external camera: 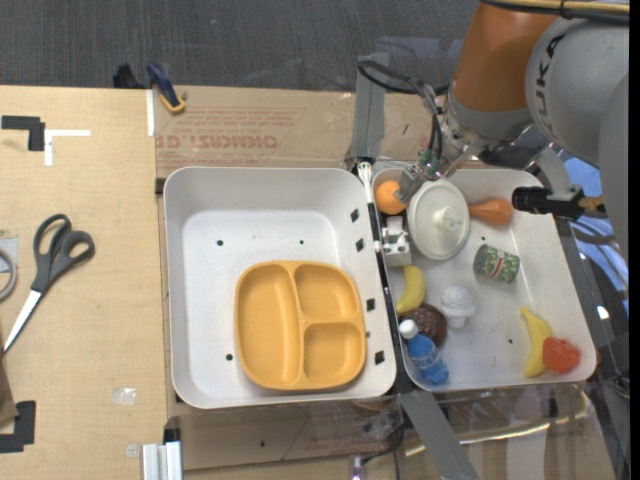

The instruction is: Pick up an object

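Note:
The right bin holds several small objects. An orange ball lies at its far left corner, with an orange pear-shaped toy to the right. Further forward are a green can, a yellow banana, a brown round object, a small white piece and a blue bottle. A second banana and a red toy lie at the front right. My gripper is low in this bin by its left wall, between the orange ball and the first banana, under the white wrist housing.
The left bin holds a yellow divided plate. Scissors lie on the wooden bench to the left. A blue and yellow clamp sits on the cardboard behind the bins. The arm hangs over the right bin's far side.

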